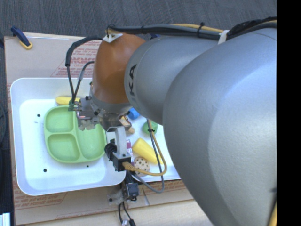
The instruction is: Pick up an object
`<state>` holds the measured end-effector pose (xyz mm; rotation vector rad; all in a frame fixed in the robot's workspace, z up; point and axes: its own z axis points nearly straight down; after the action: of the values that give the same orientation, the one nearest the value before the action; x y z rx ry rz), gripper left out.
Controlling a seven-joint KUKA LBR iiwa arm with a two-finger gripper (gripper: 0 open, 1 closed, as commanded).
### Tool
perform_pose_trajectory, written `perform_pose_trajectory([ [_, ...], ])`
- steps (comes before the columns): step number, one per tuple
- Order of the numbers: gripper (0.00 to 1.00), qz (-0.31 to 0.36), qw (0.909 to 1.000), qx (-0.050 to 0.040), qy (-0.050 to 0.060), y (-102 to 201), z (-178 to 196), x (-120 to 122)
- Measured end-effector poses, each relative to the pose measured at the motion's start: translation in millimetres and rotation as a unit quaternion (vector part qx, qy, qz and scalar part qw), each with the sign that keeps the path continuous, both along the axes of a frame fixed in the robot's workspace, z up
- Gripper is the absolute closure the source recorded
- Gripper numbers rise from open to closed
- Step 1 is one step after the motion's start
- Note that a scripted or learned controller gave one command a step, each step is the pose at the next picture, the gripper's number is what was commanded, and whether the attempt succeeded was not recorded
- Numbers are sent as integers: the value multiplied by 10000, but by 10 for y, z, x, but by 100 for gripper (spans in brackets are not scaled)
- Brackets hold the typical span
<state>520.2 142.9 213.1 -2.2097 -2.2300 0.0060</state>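
The grey arm [211,107] with its orange band [113,69] fills the right and centre of the frame, reaching down over the left white bin [19,126] on the worktop [42,51]. A green divided plate [70,138] lies in the left part of that bin, and right of it, lower centre, sit a yellow cone-shaped piece [143,149], a speckled cookie-like piece [141,164] and a bit of blue [133,113]. The jaws are hidden by the wrist, so I cannot tell their state
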Motion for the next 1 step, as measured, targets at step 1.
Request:
perform_pose_trajectory([
  [1, 100, -3, 10000, 11, -27, 629, 769, 209],
])
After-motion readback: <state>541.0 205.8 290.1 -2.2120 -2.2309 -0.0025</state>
